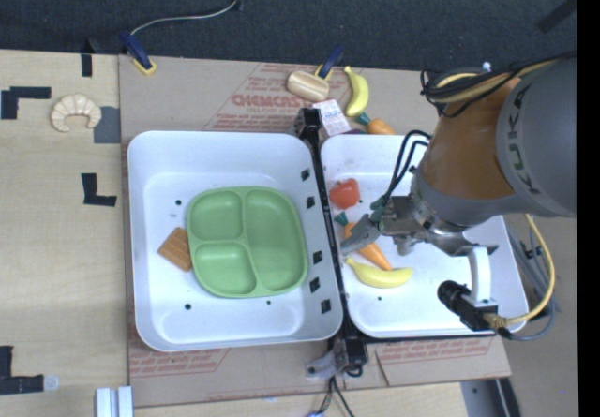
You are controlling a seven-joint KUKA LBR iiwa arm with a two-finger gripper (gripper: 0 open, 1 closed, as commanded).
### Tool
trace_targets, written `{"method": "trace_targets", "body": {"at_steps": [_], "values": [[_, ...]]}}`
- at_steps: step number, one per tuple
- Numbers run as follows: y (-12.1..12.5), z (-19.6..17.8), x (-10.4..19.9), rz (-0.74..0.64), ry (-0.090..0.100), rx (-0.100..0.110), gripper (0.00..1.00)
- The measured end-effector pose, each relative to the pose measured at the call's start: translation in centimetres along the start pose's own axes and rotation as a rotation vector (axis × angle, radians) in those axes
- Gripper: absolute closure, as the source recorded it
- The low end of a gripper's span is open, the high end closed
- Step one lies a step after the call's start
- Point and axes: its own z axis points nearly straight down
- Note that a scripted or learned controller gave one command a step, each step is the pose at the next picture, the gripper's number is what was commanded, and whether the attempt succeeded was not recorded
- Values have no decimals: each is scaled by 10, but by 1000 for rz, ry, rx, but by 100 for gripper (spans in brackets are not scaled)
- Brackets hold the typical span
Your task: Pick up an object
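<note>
Gripper (pixel 361 233) low in the right bin (pixel 375 312), fingers slightly apart, nothing clearly between them. Carrot (pixel 375 256) just under the tips, touching the banana (pixel 380 275) — red pepper (pixel 345 193) near. Green plate (pixel 248 242) in the left bin (pixel 159 162).

plate (pixel 248 242) in left bin (pixel 150 171)

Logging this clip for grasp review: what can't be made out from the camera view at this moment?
- Gripper: the wrist covers most of it, so its grip state can't be read.
- Carrot: partly under the gripper; contact unclear.
- Right bin: the arm hides much of its floor.
- Orange piece: tucked partly under the green plate; identity unclear.
- Items behind the bins near the small banana: crowded and too small to name.
</note>
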Motion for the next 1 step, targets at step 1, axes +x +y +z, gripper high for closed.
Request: {"method": "trace_targets", "body": {"at_steps": [1], "values": [[24,30,-46,2,-2,1,0]]}}
